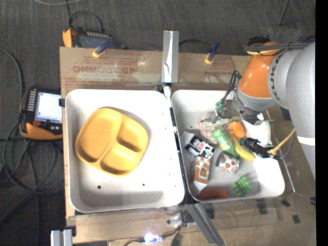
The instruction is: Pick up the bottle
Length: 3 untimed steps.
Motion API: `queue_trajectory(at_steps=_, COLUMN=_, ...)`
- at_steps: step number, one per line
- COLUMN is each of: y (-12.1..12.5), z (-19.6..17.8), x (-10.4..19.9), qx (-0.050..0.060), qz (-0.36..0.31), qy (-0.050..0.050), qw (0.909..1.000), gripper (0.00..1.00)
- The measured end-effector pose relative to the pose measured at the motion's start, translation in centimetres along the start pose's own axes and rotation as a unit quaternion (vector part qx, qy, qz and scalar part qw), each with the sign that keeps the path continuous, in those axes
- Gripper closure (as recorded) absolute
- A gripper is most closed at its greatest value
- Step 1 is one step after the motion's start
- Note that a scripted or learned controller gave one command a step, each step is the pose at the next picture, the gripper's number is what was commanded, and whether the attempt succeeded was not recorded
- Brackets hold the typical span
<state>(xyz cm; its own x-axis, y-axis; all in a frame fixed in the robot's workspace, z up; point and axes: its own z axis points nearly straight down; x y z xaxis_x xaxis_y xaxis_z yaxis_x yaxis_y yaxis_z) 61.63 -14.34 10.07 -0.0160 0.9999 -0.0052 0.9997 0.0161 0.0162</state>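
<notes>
A small green bottle [222, 138] lies tilted in the right bin [266, 186], in a pile of items near the bin's middle. A yellow banana-shaped piece [241, 150] and an orange piece [236, 128] touch it. The arm reaches in from the right, its orange band [256, 78] above the bin's far right corner. My gripper [224, 109] hangs low over the back of the pile, just behind the bottle and next to a crumpled wrapper [208, 127]. Nothing can be seen held in it.
The right bin also holds a black-and-white carton [201, 146], a brown carton [202, 169], an orange-and-white carton [228, 163], a green toy [242, 185], a red item [211, 193] and a white object [260, 130]. A yellow divided plate [113, 140] lies in the left bin [82, 188].
</notes>
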Motion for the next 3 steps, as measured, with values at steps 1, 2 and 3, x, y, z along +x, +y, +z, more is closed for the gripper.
queue_trajectory(at_steps=1, y=-2.6, z=-14.5, x=2.7, qx=0.01, qz=0.07, qy=0.001, qw=0.9975, gripper=1.0)
queue_trajectory(at_steps=2, y=-2.6, z=-14.5, x=2.7, qx=0.01, qz=0.07, qy=0.0, qw=0.9975, gripper=0.0)
queue_trajectory(at_steps=3, y=-0.2, z=-5.5, x=3.9, qx=0.01, qz=-0.042, qy=0.003, qw=0.9991, gripper=0.0)
